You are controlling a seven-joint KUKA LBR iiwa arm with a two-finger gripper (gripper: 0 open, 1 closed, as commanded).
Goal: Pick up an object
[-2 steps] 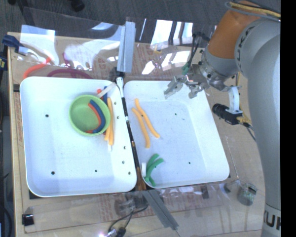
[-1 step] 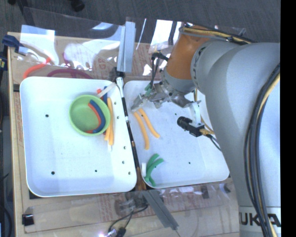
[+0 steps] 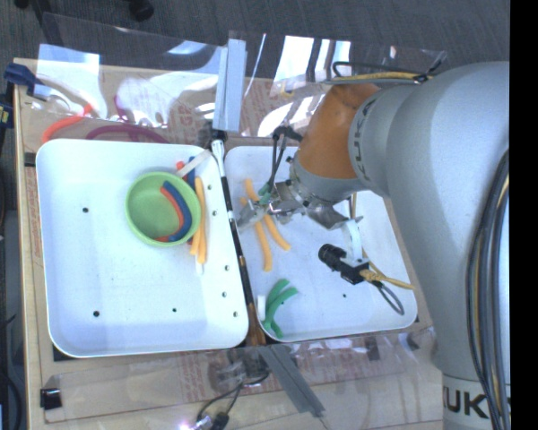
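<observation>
Orange sticks (image 3: 267, 243) lie scattered in the upper left part of the right bin (image 3: 381, 310), close to the rim it shares with its neighbour, and the gripper (image 3: 258, 206) is down right among them. Its tip sits just beside one short stick, with another stick on the far side of it and the longer ones on the near side. Whether the gripper is spread or pinched on anything I cannot tell, since metal and sticks blur together at that spot. The grey arm (image 3: 430, 150) reaches in from the right, its orange band (image 3: 327, 146) over the bin's far part. Near the front rim of the same bin lies a green curved piece (image 3: 278, 296), well apart from the gripper. The left bin (image 3: 99, 285) holds a green bowl (image 3: 152, 211) with a blue piece (image 3: 191, 206) and a red piece (image 3: 173, 201) inside, and orange pieces (image 3: 199, 240) rest at the bowl's right side
</observation>
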